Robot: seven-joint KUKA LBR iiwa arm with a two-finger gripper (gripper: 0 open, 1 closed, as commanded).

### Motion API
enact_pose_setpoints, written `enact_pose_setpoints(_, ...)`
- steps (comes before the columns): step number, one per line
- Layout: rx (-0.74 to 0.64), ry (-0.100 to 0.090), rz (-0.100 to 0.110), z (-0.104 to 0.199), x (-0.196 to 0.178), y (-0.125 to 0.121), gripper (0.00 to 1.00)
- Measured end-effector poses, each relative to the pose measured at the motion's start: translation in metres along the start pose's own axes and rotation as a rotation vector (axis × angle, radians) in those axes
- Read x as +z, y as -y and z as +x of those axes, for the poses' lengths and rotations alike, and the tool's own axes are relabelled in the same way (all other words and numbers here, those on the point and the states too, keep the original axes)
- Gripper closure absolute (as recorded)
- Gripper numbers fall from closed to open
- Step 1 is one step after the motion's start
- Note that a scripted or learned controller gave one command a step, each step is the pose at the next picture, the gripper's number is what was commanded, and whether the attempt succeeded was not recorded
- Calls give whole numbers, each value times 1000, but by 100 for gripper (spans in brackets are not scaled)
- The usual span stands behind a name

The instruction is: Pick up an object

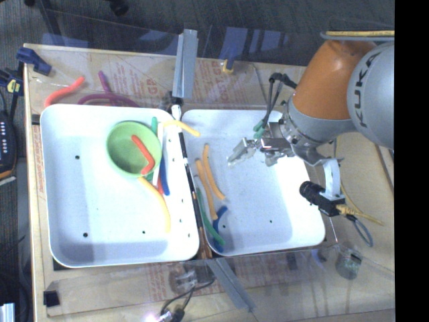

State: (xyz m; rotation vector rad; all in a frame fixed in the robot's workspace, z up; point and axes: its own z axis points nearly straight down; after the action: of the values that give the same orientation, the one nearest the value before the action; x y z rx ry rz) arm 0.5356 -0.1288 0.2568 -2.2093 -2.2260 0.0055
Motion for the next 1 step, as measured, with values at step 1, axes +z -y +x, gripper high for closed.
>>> enact_pose_setpoints(1,-33,2,2,44,66,-53,0)
